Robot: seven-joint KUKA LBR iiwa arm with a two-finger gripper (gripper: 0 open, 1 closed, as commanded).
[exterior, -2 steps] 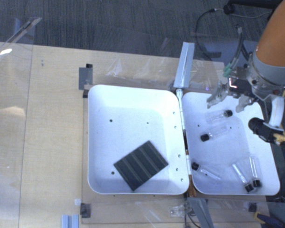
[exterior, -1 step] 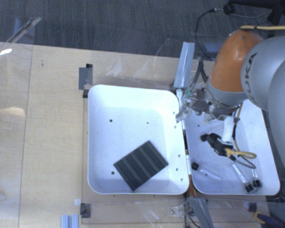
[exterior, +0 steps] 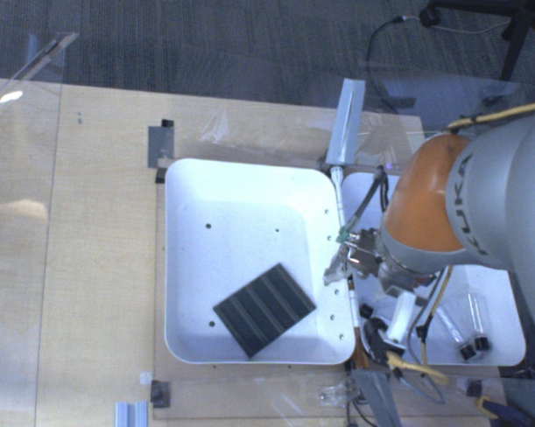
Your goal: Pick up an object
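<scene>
- Bench (exterior: 91, 246): a light wooden surface bearing two shallow white bins side by side, with clear sheeting visible along its left part.
- Left bin (exterior: 189, 205): a white, rounded-corner tray with small dark holes in its floor.
- Ribbed dark pad (exterior: 264, 310): a flat, dark grey rectangular object with parallel ridges. It lies on the floor of the left bin, in the near right part, turned at a diagonal to the bin walls. Its near corner lies close to the bin's near wall. It is apart from the arm.
- Right bin (exterior: 501, 295): a white tray largely covered by the arm. A small clear tube with a dark cap (exterior: 475, 329) lies on its floor near the right side, and a second thin clear item lies just beside it to the left; its kind cannot be told.
- Arm (exterior: 496, 190): grey body with an orange band (exterior: 425, 205), entering from the right and positioned over the divide between the two bins. Cables and a white fitting hang below the wrist.
- Gripper (exterior: 347, 255): seen only as metal parts at the left end of the wrist, above the right wall of the left bin. Whether it is released or clenched cannot be told; no object is seen in its grasp.
- Grey upright bracket (exterior: 346, 123): stands at the far edge between the bins.
</scene>
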